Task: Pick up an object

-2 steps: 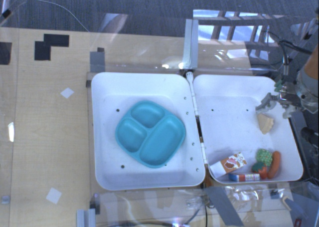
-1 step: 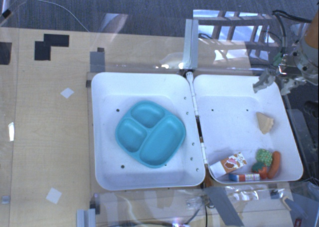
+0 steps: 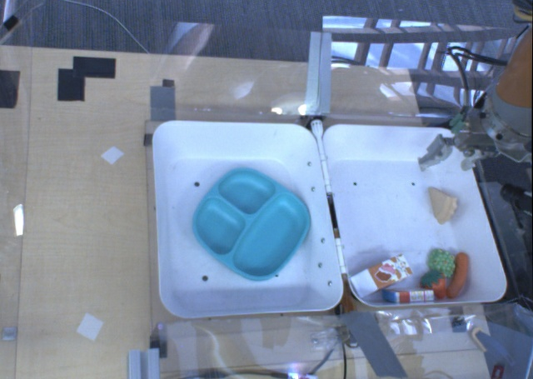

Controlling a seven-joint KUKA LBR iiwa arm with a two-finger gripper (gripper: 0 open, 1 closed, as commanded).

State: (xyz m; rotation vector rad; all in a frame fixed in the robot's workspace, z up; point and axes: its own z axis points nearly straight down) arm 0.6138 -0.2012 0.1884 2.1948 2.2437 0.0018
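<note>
In the right bin, a pale cheese-like wedge lies near the right wall. Along the front edge sit a red and white carton, a small red, white and blue tube, a green broccoli piece and an orange sausage-shaped piece. My gripper hangs over the bin's back right corner, above and behind the wedge. Its fingers are spread open with nothing between them.
A blue divided plate lies in the middle of the left bin. A metal post stands behind the seam between the bins. Cables and a metal frame lie behind the right bin.
</note>
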